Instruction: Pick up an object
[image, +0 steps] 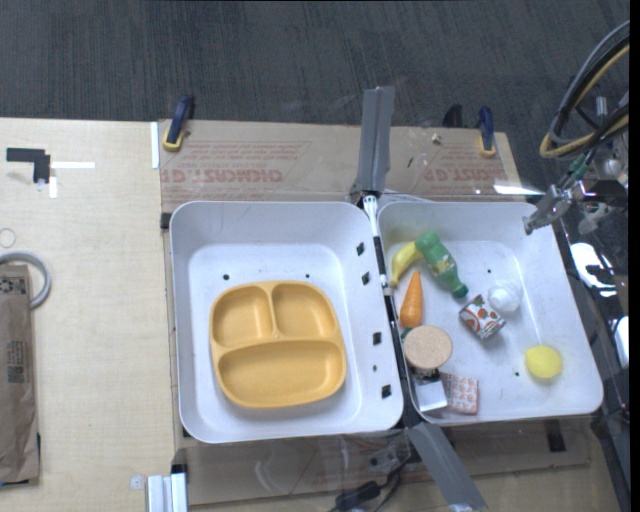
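Note:
The right bin (560, 300) holds several small items. A yellow banana (403, 260) and a green bottle (440, 262) lie at its back left, with an orange carrot (411, 300) just in front of them. A round tan disc (428, 346) sits on a dark jar by the left wall. Mid-bin are a white ball (503, 298) and a small red-and-white patterned carton (482, 318). A yellow lemon (543, 362) rests at the front right. A pink patterned packet (463, 393) and a silvery item (431, 392) lie at the front left.
The left bin (190, 300) holds a yellow divided plate (278, 343). A grey divider (377, 150) runs between the bins. Cardboard (260, 165) with blue clamps (180, 118) lies behind them. Cables and metal fittings (585, 150) crowd the right edge. A brown bag (15, 380) sits far left.

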